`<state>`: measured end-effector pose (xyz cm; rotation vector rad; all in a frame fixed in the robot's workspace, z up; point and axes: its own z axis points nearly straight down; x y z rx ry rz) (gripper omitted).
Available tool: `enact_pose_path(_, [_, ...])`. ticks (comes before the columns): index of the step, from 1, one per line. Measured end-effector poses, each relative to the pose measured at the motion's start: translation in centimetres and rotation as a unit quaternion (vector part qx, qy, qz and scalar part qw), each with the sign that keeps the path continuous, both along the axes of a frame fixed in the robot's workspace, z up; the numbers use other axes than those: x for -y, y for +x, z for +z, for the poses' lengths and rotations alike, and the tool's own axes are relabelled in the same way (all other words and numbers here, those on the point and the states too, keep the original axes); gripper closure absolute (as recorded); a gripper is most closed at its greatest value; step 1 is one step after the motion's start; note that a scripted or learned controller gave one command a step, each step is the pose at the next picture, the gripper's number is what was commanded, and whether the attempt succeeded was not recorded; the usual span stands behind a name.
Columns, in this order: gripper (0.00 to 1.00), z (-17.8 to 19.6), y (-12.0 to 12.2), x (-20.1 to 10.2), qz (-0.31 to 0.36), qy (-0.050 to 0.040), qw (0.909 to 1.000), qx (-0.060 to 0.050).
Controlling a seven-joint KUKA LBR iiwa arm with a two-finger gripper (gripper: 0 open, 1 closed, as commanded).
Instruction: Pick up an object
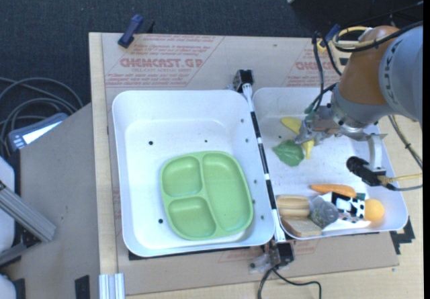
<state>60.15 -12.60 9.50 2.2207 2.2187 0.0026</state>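
A: Where do we see the two-finger gripper (310, 135)?
B: Low in the right white bin (393, 187); grip unclear. The crumpled green object (289, 153) lies just left below, yellow piece (293, 125) alongside.

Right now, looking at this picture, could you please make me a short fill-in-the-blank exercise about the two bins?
1. The green divided tray lies in the ____ bin.
2. The tray has ____ compartments.
3. The tool is over the ____ bin, near the green leafy toy.
4. The orange ball lies by that bin's ____ edge.

Missing words: left; three; right; near
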Motion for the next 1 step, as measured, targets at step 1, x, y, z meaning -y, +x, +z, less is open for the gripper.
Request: enact_pose_path(1, [1.00,9.00,-4.81,-6.95,0.001,0.0006,1.0000,-0.001])
